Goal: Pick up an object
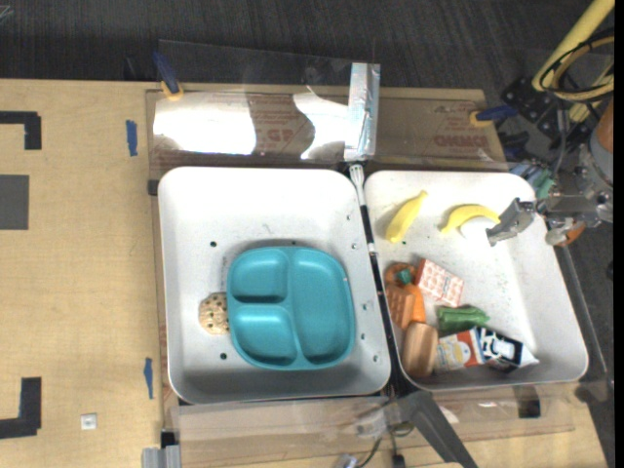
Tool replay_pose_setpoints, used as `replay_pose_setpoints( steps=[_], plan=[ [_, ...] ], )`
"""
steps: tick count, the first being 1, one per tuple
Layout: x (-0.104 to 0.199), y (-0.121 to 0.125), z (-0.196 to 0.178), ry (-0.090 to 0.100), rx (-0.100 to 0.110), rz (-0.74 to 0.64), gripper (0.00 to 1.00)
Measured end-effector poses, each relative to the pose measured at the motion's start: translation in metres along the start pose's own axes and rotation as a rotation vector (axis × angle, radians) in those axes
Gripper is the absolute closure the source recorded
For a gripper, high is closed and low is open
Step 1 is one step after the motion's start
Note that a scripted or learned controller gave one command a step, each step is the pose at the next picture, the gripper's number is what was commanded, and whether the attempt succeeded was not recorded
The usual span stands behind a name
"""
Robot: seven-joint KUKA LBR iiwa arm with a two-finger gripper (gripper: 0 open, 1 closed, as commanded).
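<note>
Bananas lie in the right bin (561, 291), one yellow curved banana (468, 218) at 12 o'clock. Gripper (512, 220) hangs just beside it at 3 o'clock; whether it is open or closed, I cannot tell.

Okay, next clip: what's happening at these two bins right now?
The grey arm's gripper sits over the right white bin's far right side, beside a curved yellow banana, holding nothing visible. A second yellow banana and packaged food items lie nearby. The left white bin holds a teal divided plate and a cookie.
</note>
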State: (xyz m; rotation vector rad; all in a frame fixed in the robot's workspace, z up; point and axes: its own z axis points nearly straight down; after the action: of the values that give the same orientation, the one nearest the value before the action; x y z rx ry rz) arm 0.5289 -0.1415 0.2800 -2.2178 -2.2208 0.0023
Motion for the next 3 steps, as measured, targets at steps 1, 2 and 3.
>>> replay_pose_setpoints(
  steps=[1, 2, 3],
  plan=[
    [0.054, -0.020, 0.088, 0.001, 0.003, -0.199, 0.00],
    [0.043, -0.045, 0.182, -0.005, -0.014, -0.499, 0.00],
    [0.044, -0.044, 0.174, -0.003, -0.015, -0.498, 1.00]
  ],
)
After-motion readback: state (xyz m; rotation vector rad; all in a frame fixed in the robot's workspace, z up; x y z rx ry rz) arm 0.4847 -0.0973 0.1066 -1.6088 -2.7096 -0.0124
